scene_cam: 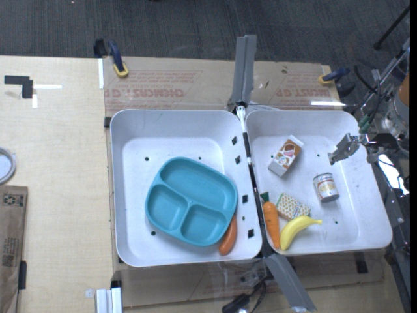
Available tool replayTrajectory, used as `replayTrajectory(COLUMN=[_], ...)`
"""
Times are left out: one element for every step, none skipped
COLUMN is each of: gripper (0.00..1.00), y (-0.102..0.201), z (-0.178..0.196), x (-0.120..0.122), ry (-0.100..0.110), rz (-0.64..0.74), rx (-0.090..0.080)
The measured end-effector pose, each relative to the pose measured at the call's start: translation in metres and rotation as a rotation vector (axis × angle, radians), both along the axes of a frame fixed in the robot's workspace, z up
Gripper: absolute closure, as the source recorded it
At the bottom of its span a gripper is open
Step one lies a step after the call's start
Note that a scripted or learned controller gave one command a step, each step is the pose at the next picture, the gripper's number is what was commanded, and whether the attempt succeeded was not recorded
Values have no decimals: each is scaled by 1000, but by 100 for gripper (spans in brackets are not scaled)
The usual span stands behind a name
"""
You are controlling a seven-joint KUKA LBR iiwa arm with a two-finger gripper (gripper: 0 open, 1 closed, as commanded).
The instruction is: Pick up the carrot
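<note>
The pale wooden table (52,149) carries two shallow white plastic bins side by side: the left bin (124,175) and the right bin (365,233). In the left bin lies a teal three-compartment plastic plate (191,201), with a reddish-orange sausage-shaped toy (228,237) touching the plate's near right edge. The grey arm's gripper (343,149) hangs over the far right part of the right bin, pointing inward; whether it is spread or pressed together I cannot tell, and nothing is seen in it. The orange toy carrot with a green top (270,222) lies at the near left corner of that same bin, well apart from the gripper, diagonally toward the near left. Its long axis runs roughly far to near along the bin's left wall, green end farther away. A yellow toy banana (296,229) touches its right side, and a small checkered packet (292,207) sits just beside both. A small carton (285,156) and a silver tin (326,187) lie between gripper and carrot, so the reach likely passes over them
</note>
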State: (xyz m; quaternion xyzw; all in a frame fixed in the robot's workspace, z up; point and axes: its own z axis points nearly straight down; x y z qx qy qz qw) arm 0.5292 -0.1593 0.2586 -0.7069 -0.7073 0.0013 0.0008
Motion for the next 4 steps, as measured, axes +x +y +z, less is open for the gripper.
replayTrajectory(gripper=[0, 0, 0, 0], y=[95, 164, 235, 198], z=[-68, -68, -68, -68], x=[-47, -51, -51, 21], ry=[1, -1, -1, -1], rz=[376, 402, 683, 676], rx=[2, 1, 1, 1])
